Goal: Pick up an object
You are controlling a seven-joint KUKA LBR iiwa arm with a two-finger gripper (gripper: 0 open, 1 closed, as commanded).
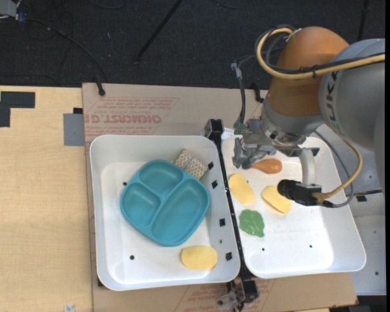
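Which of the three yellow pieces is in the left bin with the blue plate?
The yellow piece near the left bin's front edge, below the blue divided plate. The other two lie in the right bin.

Left bin (110, 149): divided tray (164, 201) at centre; patterned block (192, 164) touching the tray at 1 o'clock; rounded piece (199, 257) near the tray at 5 o'clock.
Right bin (338, 252), adjoining at 3 o'clock: gripper (246, 157) over the 10 o'clock corner; oval piece (268, 166) just beside it at 3 o'clock; two wedge pieces (241, 190) (275, 199) side by side below; leaf piece (252, 223) at 6 o'clock of these.
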